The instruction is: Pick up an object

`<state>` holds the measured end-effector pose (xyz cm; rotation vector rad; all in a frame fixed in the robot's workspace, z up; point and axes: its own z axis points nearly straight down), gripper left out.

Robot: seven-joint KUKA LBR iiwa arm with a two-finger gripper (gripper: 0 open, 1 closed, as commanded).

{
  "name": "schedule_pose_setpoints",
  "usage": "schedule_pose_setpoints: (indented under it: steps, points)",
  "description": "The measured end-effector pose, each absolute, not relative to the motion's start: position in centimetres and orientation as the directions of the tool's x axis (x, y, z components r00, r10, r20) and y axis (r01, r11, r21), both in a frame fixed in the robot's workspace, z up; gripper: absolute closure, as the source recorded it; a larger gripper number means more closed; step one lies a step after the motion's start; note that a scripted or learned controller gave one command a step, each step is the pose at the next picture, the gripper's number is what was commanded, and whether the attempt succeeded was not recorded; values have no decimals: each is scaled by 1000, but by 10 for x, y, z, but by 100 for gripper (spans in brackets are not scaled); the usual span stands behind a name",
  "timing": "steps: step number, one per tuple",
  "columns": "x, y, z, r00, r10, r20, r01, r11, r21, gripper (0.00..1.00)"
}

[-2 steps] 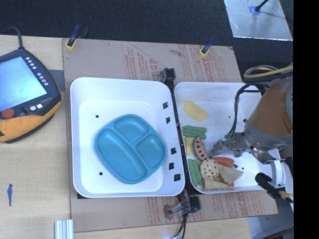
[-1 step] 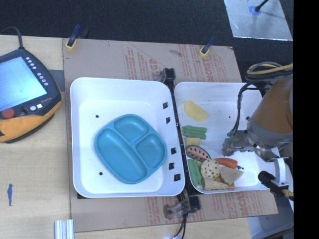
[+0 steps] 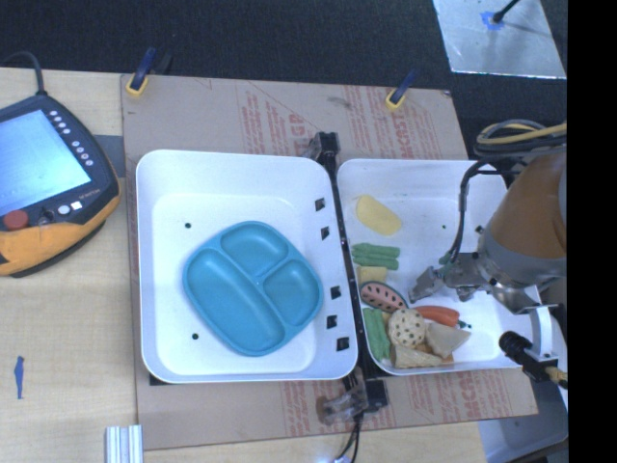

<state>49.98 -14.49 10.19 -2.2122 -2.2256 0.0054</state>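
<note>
Arm (image 3: 525, 215) reaches in from the right over the right bin (image 3: 415, 177); orange band sits above the wrist, cables looped behind it. Gripper (image 3: 434, 283) hangs low over the bin's middle, just right of the food pile. Fingers (image 3: 422, 285) look spread apart, nothing between them; view is small, so only fairly sure.

Right bin contents, all crowded along its left and front side:
- yellow piece (image 3: 378, 215) toward the back, alone, well apart from the gripper
- green beans (image 3: 375, 255) just in front of it
- watermelon slice (image 3: 382, 296) below the beans, near the fingertips but not touching
- cookie (image 3: 407, 328) with dark chips, in the front cluster
- carrot (image 3: 440, 314), orange-red, lying just below the gripper, beside the cookie
- green pod (image 3: 374, 334) along the bin's left wall
- pale wedge pieces (image 3: 429, 350) at the front, partly under the cookie; can't tell what they are

Left bin (image 3: 159, 177) holds a blue divided plate (image 3: 253, 285), three compartments, lying flat near the bin's centre.

Both bins sit side by side on a cardboard sheet (image 3: 280, 114) on the surface, yellow clamps (image 3: 138, 83) at its back edge. Teach pendant (image 3: 48, 181) with screen lies off to the far left.
</note>
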Motion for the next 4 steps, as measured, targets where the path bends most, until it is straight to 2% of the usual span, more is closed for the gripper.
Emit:
schedule_pose_setpoints:
  steps: [1, 2, 3, 4]
  points:
    - [476, -142, 92, -4, 1000, 1, 1000, 4, -2, 0]
    - [476, -144, 103, -4, 1000, 0, 1000, 4, -2, 100]
    - [655, -173, 121, -9, 1000, -4, 1000, 9, 12, 100]
    - [650, -173, 119, -6, 1000, 0, 1000, 6, -3, 0]
